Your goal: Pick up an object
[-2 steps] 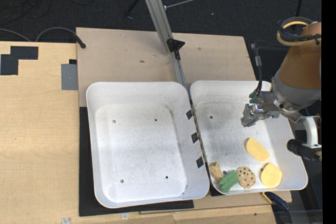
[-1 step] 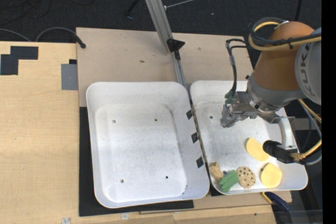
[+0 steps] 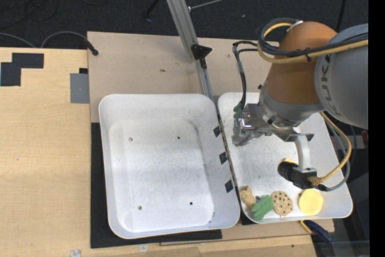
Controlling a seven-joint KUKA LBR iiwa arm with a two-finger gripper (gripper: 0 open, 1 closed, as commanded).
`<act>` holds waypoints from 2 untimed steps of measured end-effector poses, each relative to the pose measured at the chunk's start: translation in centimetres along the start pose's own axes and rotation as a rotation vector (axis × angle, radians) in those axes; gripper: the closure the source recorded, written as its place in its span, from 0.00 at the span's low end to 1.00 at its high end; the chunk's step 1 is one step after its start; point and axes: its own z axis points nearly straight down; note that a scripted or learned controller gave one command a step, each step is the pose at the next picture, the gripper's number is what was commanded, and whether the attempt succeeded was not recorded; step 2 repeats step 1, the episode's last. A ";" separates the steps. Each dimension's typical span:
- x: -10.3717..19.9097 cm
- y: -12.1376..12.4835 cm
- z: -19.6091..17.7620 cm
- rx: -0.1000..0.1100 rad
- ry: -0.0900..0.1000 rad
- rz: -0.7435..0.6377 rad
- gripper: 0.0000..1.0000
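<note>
- The candidates for picking are sitting in a row along the near edge of the right bin (image 3: pixel 337 204): a tan chunk (image 3: pixel 246 195) nearest the divider, a green piece (image 3: pixel 262 207) touching it, a round speckled cookie (image 3: pixel 281 203) next, and a yellow disc (image 3: pixel 311 201) toward the near right corner.
- The end effector (image 3: pixel 242 131) is hanging over the far left part of that same bin, close to the divider and well apart from the row of objects.
- Whether it is open or closed, I cannot tell; nothing is showing in its grasp.
- The left bin (image 3: pixel 120 111) is lying beside it on the bench (image 3: pixel 48 129).
- Risk one, as I'm judging it: the tan chunk and green piece are crowding each other, so a descent there may be nudging one aside instead of catching either.
- Risk two: everything is hugging the near wall, so a finger could be striking the rim or wall on the way down.
- Risk three: the cookie and disc are looking flat, likely giving little to grip.
- A black and yellow cable fitting (image 3: pixel 298 174) is hanging just above the row and could be snagging it.
</note>
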 end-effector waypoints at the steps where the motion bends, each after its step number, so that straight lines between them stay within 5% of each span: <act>1: 5.2 -0.5 -0.9 0.000 -0.001 0.001 1.00; 2: 5.2 -0.5 -0.9 0.000 -0.001 0.001 1.00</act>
